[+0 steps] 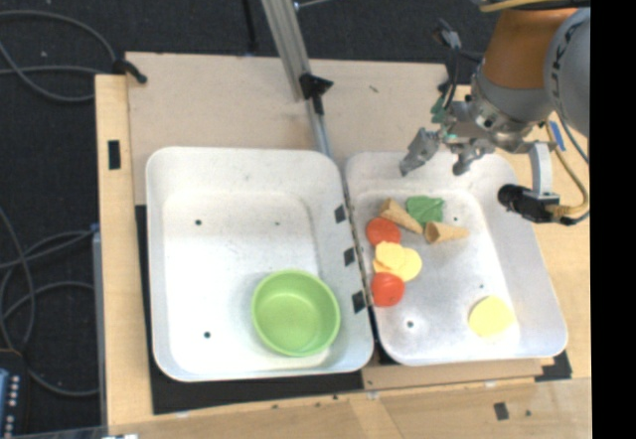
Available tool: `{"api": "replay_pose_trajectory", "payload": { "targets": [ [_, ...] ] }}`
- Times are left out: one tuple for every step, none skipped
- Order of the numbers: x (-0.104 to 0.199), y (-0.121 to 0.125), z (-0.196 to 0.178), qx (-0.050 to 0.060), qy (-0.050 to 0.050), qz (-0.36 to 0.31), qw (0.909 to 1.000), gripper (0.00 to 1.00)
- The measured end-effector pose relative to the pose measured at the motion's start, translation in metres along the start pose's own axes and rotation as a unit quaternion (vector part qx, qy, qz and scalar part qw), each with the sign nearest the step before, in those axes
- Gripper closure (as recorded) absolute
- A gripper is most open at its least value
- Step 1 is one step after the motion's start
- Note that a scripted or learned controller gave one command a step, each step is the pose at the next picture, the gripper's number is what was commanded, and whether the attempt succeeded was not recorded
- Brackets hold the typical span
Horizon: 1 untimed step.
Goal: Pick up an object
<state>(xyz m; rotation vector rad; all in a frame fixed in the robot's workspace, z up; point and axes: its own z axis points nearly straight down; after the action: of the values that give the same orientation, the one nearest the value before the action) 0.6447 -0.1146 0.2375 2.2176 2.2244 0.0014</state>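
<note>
My pincer (437,156) hangs wide and empty over the right bin's (517,328) far edge. Toys cluster by its left wall, so the green piece (425,208) looks nearest.

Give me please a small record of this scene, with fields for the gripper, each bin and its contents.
gripper: open, above the far end of the right bin, holding nothing
left bin: green bowl at its near right corner
right bin: cluster near its left wall with green piece, two cones, two red pieces, yellow piece
apart: yellow disc, near right part of right bin
</note>
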Motion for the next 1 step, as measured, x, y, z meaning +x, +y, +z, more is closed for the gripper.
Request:
{"api": "replay_pose_trajectory", "payload": {
  "targets": [
    [0.0000,0.0000,0.0000,0.000,0.000,0.000,1.0000,0.00]
  ]
}}
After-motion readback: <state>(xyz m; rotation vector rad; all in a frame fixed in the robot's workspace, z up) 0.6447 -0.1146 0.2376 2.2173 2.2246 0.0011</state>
